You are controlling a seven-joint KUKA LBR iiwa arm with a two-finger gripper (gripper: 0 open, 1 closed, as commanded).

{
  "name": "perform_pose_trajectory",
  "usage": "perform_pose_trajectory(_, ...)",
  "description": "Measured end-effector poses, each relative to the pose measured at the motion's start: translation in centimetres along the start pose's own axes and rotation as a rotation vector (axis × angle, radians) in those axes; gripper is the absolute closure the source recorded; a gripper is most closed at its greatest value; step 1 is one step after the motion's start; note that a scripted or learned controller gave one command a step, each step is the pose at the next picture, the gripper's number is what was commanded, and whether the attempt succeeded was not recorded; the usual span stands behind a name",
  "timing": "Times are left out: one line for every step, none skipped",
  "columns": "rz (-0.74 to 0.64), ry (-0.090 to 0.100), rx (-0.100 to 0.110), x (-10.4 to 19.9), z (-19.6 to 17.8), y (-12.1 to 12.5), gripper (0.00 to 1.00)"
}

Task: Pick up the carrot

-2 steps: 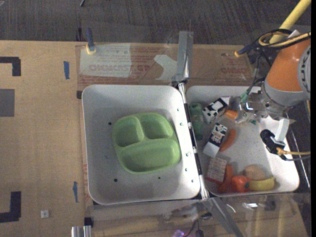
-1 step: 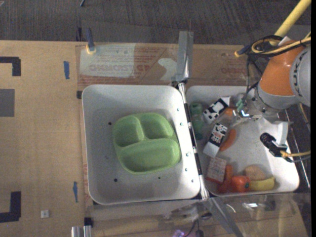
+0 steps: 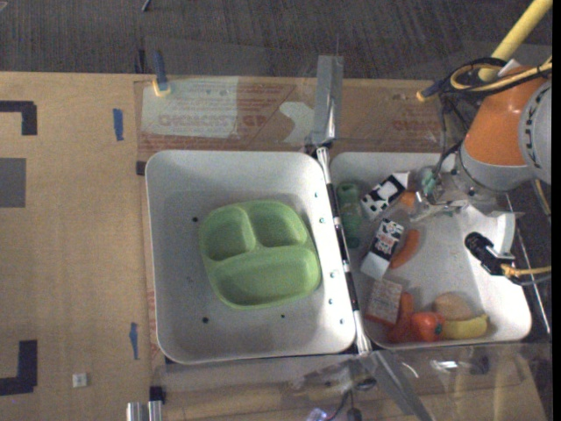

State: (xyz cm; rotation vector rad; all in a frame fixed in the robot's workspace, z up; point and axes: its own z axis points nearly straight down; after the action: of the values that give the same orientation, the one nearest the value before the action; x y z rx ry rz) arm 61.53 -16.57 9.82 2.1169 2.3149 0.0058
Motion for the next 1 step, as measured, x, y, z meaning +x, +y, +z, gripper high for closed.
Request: perform_pose_trajectory(0.501, -0.002, 0.011, -0.69, 1.27, 3.68, 1.0)
